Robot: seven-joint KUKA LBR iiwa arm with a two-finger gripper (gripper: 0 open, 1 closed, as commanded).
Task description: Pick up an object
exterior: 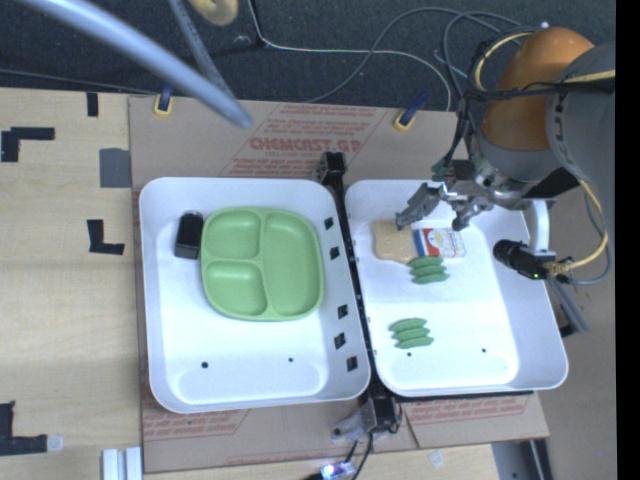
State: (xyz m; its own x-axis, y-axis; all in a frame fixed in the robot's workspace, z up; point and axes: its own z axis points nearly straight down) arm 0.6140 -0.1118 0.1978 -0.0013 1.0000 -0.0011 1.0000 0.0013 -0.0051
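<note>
Tan bread-like piece (392,242) in right bin (520,358), far-left part, touching small white packet (440,243) with red and blue print. Green pea pod (430,270) just below packet; second pea pod (411,333) nearer bin centre. Gripper (436,208) above bread and packet, fingers spread wide, nothing between them. Left bin (165,298) holds green divided plate (262,264), black block (188,235) beside it.

- My orange band (540,78) looks glossy.
- Two white plastic bins (250,383), smooth.
- Green divided plastic plate (263,264), matt.
- Brown cardboard sheet (300,138) beneath, matt.
</note>
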